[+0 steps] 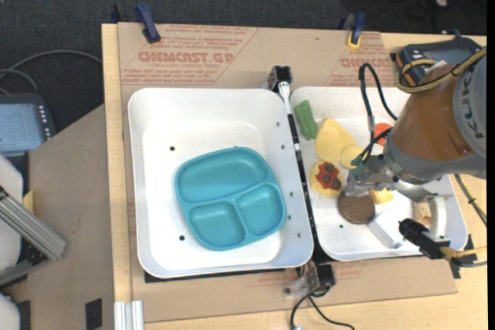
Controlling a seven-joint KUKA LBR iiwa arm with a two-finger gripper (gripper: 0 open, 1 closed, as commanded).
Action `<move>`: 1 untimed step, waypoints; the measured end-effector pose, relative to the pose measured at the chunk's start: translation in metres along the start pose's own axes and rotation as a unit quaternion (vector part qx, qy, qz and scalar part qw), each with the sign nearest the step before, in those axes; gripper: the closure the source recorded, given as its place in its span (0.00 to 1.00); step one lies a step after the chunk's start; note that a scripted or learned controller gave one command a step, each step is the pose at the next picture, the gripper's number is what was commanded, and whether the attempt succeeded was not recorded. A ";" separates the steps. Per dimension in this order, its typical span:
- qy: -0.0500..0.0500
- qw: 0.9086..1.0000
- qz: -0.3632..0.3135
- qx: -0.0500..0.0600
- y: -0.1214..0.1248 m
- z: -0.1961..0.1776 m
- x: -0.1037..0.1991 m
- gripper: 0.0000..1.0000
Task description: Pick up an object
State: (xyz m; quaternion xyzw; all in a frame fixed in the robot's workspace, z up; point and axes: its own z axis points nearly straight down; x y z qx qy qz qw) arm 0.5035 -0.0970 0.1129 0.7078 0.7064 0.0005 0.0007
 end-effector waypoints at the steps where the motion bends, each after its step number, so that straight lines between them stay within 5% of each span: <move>1: -0.002 1.000 0.002 -0.001 -0.019 -0.050 -0.090 1.00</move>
